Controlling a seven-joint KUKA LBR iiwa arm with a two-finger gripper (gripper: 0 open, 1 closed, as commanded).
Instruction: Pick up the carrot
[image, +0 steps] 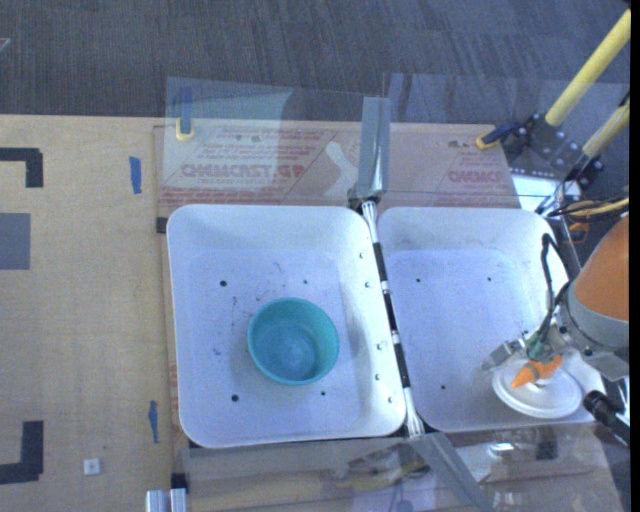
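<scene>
Camera view shows the carrot at the near right corner of the right bin, lying on a small white plate and right under the gripper, which sits at its upper end; whether the gripper grips it I cannot tell, since the wrist hides that. With the arm low over this corner, it looks placed for a grasp. Over in the left bin stands a teal bowl, well apart, on the counter

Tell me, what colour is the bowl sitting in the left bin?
The bowl is teal, a blue-green shade, plain without pattern. The camera view shows it from above.
</scene>
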